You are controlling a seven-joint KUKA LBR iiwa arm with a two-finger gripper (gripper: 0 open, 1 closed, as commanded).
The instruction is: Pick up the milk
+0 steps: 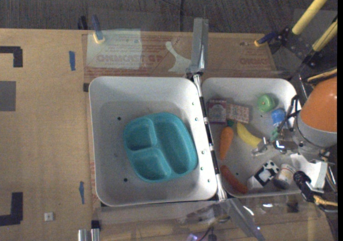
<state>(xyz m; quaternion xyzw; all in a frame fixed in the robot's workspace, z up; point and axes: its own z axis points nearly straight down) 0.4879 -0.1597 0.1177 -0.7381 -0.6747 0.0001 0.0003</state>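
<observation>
In the right bin (289,87), a small black-and-white patterned carton (266,173) lies near the front wall; it looks like the milk. A pinkish gabled carton (217,110) lies at the bin's far left. My gripper (269,147) hangs over the right half of this bin, just behind the black-and-white carton and to the right of the banana (247,134). Nothing shows held in it. The grey arm with its orange band (321,108) comes in from the right and hides that side of the bin.
The right bin also holds a carrot (226,142), a red sausage-like piece (234,179), a flat printed box (238,112), a green fruit (265,102), a blue item (277,115) and a small can (284,173). A teal divided plate (159,147) lies in the left bin (107,95).
</observation>
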